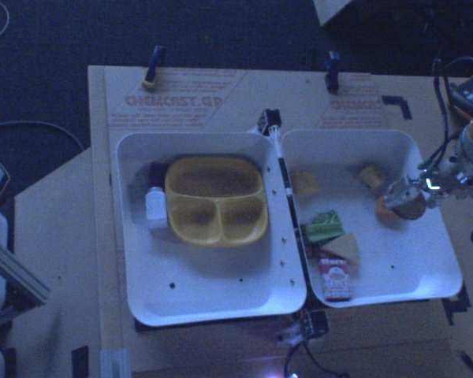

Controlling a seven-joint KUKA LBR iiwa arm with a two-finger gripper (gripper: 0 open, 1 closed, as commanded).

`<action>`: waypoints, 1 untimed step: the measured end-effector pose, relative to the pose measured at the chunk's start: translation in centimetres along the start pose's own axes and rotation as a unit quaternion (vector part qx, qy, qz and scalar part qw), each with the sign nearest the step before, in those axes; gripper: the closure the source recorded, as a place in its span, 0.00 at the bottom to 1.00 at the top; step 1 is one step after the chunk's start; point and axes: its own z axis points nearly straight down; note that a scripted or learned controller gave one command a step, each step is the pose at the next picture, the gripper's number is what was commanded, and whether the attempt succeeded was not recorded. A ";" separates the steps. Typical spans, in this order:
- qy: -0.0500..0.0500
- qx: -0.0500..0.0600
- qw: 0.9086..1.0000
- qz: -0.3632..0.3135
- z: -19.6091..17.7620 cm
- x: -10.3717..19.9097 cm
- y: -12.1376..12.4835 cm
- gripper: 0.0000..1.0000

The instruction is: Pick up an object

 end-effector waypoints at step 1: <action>0.001 0.003 1.000 0.000 -0.5 0.0 0.1 1.00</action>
